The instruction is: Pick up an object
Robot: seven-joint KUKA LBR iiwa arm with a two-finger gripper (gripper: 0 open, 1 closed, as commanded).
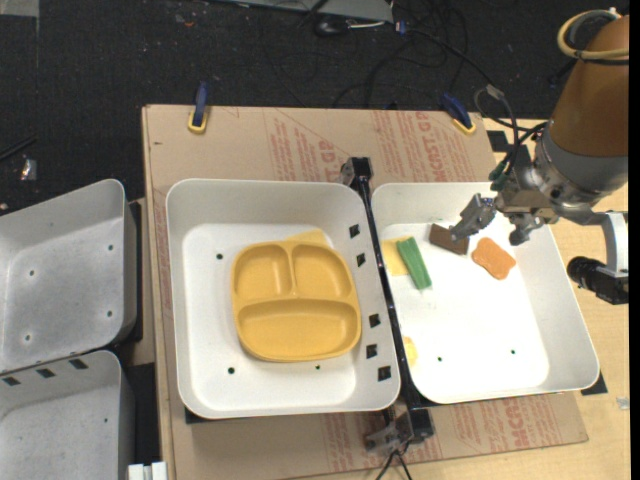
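1. Left shallow white bin (190, 268): holds a yellow plastic tray with three compartments (297, 301), lying flat near the bin's middle. A pale yellow flat piece (312, 238) peeks out from under the tray's far edge.
2. Black divider strip (378, 298) runs between the two bins, which touch side by side.
3. Right shallow white bin (500, 358): a green rectangular block (413, 263) lies near the left wall, on top of a pale yellow flat piece (396, 259). A small yellow bit (407, 349) sits against the left wall, nearer the camera.
4. A dark brown block (449, 239) lies beyond the green block, in the far half of the bin.
5. An orange rounded sponge-like piece (493, 258) lies just right of the brown block.
6. Two-finger gripper (496, 223): fingers spread, one tip at the brown block, the other above the orange piece. Nothing between them.
7. Grey arm with orange band (590, 98) enters from the right.
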